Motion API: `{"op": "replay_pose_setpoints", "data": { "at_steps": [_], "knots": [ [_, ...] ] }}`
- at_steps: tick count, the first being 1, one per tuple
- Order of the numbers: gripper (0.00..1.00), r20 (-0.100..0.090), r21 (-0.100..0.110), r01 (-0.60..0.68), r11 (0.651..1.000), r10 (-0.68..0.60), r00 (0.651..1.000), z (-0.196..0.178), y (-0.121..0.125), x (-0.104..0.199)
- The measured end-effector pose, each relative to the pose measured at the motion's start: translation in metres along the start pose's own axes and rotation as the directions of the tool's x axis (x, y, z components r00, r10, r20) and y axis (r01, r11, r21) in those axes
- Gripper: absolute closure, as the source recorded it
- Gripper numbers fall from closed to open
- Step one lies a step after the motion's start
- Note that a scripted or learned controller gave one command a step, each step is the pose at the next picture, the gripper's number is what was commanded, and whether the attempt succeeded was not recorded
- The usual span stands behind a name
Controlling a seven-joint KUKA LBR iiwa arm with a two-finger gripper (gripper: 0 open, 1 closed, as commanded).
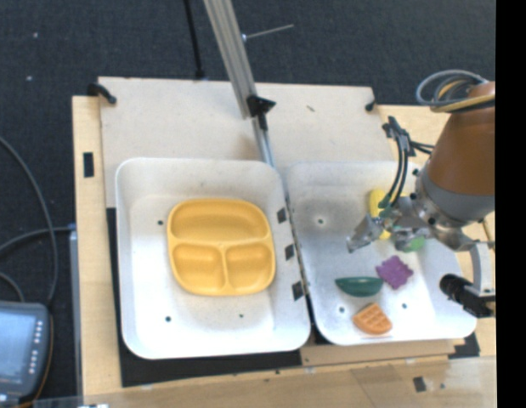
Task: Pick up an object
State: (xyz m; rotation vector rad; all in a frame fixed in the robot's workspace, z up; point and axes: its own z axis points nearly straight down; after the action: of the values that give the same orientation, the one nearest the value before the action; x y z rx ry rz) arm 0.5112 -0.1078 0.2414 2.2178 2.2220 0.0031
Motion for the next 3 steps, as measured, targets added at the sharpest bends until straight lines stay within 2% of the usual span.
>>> {"op": "replay_pose_setpoints", "data": {
  "at_steps": [1,3],
  "knots": [
    [0.0,0.0,0.0,-0.002,1.0,0.002,1.0,0.0,0.0,0.0],
    [0.0,0.001,0.007,-0.003,1.0,0.003,1.0,0.12,-0.005,-0.012]
  ]
}}
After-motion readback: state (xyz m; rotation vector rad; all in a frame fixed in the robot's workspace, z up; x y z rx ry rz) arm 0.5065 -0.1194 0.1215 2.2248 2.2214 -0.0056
